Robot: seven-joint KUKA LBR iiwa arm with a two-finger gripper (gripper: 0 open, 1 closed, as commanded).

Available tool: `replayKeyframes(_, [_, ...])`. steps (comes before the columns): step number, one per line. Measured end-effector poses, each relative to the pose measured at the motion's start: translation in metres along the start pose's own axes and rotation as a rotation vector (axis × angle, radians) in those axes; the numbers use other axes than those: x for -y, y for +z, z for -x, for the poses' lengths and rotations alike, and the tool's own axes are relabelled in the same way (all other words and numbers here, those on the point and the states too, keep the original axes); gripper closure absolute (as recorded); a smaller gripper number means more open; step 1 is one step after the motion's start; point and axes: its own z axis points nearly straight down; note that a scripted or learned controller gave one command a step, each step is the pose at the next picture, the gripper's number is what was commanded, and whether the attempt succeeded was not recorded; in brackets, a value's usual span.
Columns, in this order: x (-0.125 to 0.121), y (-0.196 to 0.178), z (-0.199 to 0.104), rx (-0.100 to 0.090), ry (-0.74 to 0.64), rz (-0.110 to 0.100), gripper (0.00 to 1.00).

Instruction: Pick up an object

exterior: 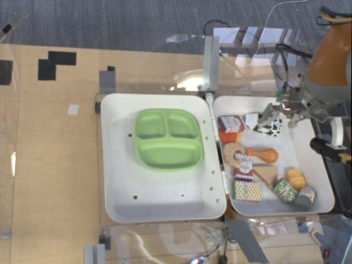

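Note:
My gripper (280,117) hangs over the back of the right bin (319,172), below the grey wrist and the orange band. Its two fingers stand apart, open, with nothing gripped. A small black-and-white spotted item (275,127) lies on the bin floor just under and between them. In front of it lie a red box (231,124), an orange gourd (264,155), a tan wedge (267,175), a patterned box (247,191), a green can (284,190), an orange ball (295,177) and a grey can (306,196).
The left bin (118,191) holds a green divided plate (166,138). A metal post (211,65) stands behind the wall between the bins. Cables and a bracket sit at the back right, near the arm.

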Motion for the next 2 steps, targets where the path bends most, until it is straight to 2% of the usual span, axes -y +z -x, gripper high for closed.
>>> replayKeyframes(1, [0.022,0.126,0.044,0.0,0.113,0.002,0.0])
replayKeyframes(2, [-0.046,0.132,0.032,0.001,0.143,-0.005,0.0])
